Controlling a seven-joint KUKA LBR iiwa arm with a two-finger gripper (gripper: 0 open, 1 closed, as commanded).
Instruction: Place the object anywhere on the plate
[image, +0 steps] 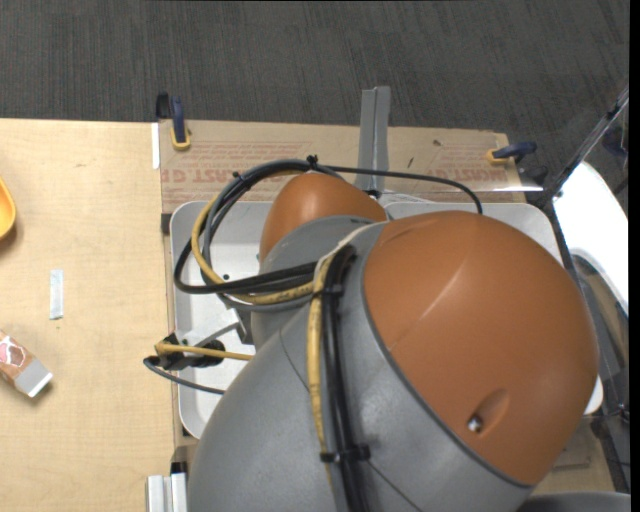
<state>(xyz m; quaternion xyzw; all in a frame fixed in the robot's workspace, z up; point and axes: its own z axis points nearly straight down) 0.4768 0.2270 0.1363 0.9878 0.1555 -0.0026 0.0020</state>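
Since the arm (400, 380) leans across both white bins (190, 260) and hides nearly all of their floors, you cannot tell from this view where the object or the plate lies, nor how the claw stands, so treat any guess about weight, stiffness or slipperiness as unfounded. Plan your hold once the thing shows itself; until then, note only loose cables (215, 275) draped over the left bin and scraps on the worktop (80, 200).
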